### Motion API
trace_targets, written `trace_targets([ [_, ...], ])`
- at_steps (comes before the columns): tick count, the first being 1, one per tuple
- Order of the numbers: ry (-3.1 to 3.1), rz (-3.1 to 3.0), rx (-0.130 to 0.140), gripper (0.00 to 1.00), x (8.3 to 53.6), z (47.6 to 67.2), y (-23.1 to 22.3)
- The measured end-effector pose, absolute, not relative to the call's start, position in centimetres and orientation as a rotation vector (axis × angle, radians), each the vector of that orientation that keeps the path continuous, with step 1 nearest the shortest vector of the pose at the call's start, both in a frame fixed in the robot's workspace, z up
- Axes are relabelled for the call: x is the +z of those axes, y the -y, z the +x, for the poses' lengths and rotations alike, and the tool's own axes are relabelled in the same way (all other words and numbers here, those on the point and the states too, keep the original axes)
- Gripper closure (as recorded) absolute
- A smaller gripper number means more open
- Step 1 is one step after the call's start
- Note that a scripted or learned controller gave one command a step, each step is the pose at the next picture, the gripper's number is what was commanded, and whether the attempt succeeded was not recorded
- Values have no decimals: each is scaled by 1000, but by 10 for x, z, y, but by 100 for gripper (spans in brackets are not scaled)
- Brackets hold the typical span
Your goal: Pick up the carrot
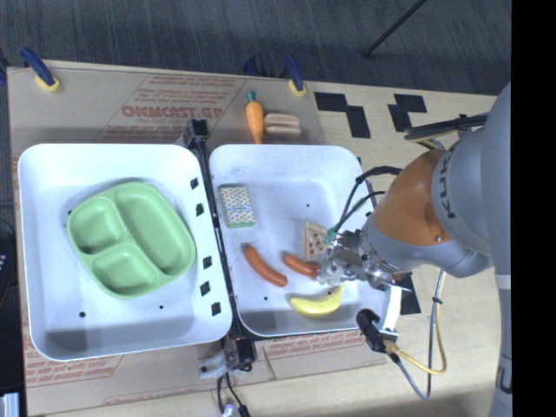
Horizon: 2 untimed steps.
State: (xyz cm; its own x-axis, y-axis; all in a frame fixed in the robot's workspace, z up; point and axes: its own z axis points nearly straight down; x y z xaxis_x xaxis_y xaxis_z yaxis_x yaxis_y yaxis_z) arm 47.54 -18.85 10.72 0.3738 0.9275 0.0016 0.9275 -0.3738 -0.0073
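The carrot (254, 120) lies on the worktop (130, 102) just beyond the right bin (287, 159). The gripper (334, 263) is low inside that bin, between a banana (316, 303) and a sausage (301, 265). Whether it grips anything cannot be told.

The carrot (254, 120) is a small orange one with a green top, lying on the bench just outside the right bin's far rim. It's lengthwise, green end pointing away, right beside a little tan bun-looking thing.
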Motion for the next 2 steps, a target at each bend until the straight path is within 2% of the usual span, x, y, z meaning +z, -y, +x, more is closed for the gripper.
trace_targets([
  [1, 1474, -2770, 4, 100, 172, 476, 172],
  [2, 1731, -2614, 4, 100, 156, 476, 204],
])
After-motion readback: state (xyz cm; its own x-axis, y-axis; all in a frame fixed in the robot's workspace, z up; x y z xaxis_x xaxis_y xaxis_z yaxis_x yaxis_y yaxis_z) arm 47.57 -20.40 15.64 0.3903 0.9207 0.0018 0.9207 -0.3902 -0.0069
